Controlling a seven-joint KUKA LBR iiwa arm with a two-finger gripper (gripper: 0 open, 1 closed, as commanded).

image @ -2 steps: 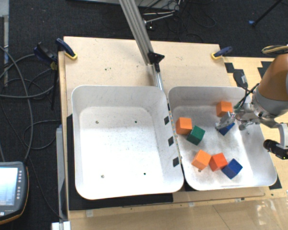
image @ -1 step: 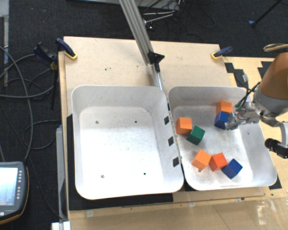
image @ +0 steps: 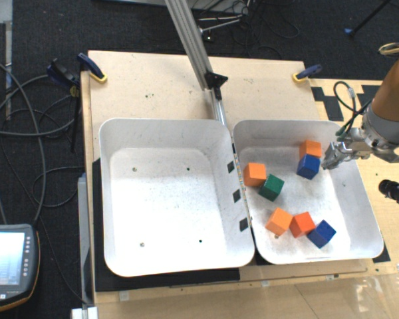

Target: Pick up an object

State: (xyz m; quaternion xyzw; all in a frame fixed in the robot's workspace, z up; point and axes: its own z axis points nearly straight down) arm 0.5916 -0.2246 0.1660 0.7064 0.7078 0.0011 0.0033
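The right bin (image: 359,208) holds several small blocks. An orange block (image: 312,147) and a blue block (image: 308,167) lie near its back right. My gripper (image: 332,158) hangs just right of those two, close to the blue one, with nothing seen held. Near the bin's left wall sit another orange block (image: 255,173) and a green block (image: 272,187). Toward the front lie an orange block (image: 278,220), a red-orange block (image: 302,224) and a second blue block (image: 322,233).
The left bin (image: 120,178) stands beside the right one, sharing a raised middle edge. A slanted metal pole (image: 193,42) crosses behind the bins. Clamps (image: 93,68) sit at the board's back corners. Cables lie on the floor at left.
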